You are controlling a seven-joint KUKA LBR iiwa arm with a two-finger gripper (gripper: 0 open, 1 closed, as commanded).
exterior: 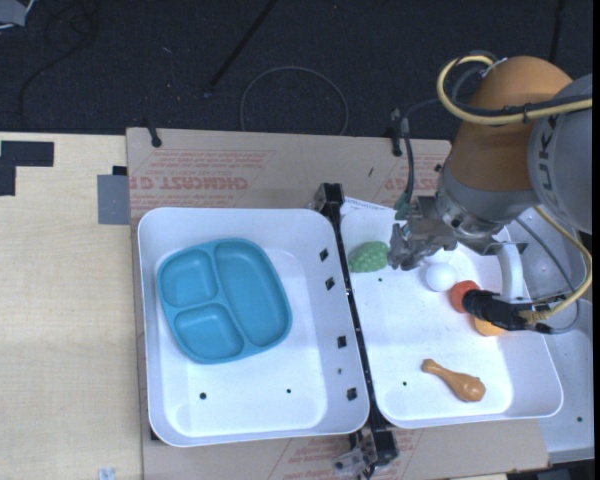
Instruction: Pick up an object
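Note:
The right bin (400, 388) holds a green leafy lump (368, 257) near its back left, a white ball (440, 276), a red and orange item (477, 306) beside it, and a tan drumstick-shaped piece (454, 379) toward the front. My gripper (405, 250) hangs low over the bin's back, just right of the green lump and left of the white ball. Its dark fingers point down and blend together.
The left bin (300, 378) bears a blue three-compartment plate (222, 299). A black divider (345, 308) runs between the two bins. The grey arm with its orange band (505, 98) fills the space above the right bin's back right corner.

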